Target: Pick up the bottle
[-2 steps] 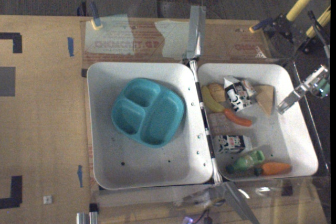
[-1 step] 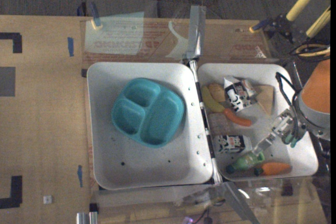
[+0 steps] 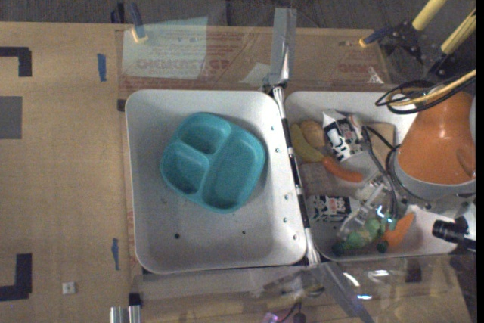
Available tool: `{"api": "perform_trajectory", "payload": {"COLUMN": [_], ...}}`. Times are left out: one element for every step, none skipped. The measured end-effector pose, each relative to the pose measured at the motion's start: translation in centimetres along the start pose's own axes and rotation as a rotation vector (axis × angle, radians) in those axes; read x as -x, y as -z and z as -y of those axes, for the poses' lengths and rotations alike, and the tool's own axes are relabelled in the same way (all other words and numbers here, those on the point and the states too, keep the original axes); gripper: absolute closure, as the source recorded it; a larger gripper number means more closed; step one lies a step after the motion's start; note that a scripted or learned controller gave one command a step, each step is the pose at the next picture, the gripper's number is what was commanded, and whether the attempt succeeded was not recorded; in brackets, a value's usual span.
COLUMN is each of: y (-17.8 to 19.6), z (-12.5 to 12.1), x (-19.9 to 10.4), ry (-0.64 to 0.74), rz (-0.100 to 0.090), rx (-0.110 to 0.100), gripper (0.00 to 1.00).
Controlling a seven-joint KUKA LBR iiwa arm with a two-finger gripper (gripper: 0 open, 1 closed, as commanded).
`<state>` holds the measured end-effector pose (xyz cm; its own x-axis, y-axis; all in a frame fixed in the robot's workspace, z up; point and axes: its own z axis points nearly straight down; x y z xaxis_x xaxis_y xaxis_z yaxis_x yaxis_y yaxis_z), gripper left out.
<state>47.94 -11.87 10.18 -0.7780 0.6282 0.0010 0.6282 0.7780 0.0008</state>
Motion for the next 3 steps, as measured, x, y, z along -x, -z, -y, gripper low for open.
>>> {"api": "perform_trajectory", "payload": {"y": [0.0, 8.2, -0.1], "z": [0.0, -1.5, 4.1], "x": [0.0, 4.7, 5.2], "ry": [0.0, 0.1, 0.109], "rz": [0.0, 0.0, 0.0], "rx": [0.0, 0.0, 0.001], "gripper": [0.0, 0.0, 0.0]}}
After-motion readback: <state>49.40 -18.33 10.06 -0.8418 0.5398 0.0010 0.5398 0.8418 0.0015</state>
